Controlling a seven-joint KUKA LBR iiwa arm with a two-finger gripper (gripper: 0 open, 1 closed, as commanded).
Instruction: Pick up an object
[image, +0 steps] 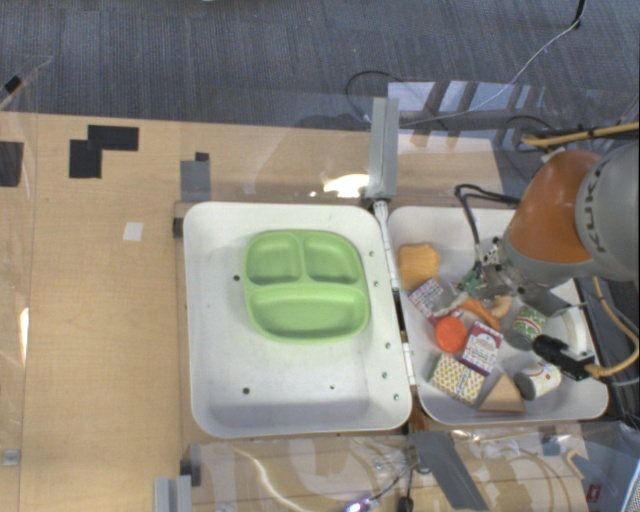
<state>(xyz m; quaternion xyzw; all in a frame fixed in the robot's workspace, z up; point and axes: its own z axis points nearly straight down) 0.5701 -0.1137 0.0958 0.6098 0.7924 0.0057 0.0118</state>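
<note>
The right bin (590, 400) holds several small objects. Among them are a yellow-orange bread-like piece (418, 263), a small patterned box (428, 296), a red round piece (452, 333), a red and white carton (481, 348), a checkered box (455, 377), a tan wedge (503, 393), a green-labelled can (527, 322) and a white cup (542, 378). My gripper (487, 282) hangs low over the middle of this bin, just above an orange carrot-like piece (482, 310). The wrist covers what lies directly beneath it.
The left bin (215, 390) holds a green divided plate (303, 283) near its centre. A metal divider post (383, 150) stands at the back between the bins. The arm's orange band (548, 205) and cables fill the right bin's far right corner.
</note>
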